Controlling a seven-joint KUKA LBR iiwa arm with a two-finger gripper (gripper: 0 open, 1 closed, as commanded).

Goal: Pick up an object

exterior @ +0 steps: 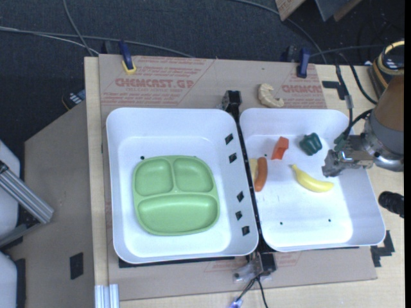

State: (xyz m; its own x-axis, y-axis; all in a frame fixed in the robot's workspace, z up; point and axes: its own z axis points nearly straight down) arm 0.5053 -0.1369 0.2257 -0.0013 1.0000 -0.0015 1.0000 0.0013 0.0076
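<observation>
Four small objects lay in the right bin [359, 230], any of them a candidate for picking. Nearest the gripper [338, 162] was a yellow banana [311, 181], lying on the bin floor just left of and below the gripper, apart from it as far as the view showed. Up and to the left of the banana sat a dark green pepper-like piece [311, 143] near the bin's upper wall, and left of that an orange-red block [280, 148], slightly tilted. Against the bin's left wall lay a hot dog [259, 173], a reddish sausage beside a pale bun, running lengthwise along the wall.

The gripper hung over the right part of this bin, close to its right wall, with the grey arm [392, 124] reaching in behind it. Whether the claw was open or closed could not be told from this angle, and nothing was visibly held.

In the left bin [122, 127] rested a green divided plate [175, 194] with three compartments, set toward the bin's lower middle. On the cardboard bench top [96, 172] just above the right bin lay a beige, curved object [271, 95]. Two clamps, one with a yellow handle [127, 59] and one blue [303, 61], gripped the board's far edge.
</observation>
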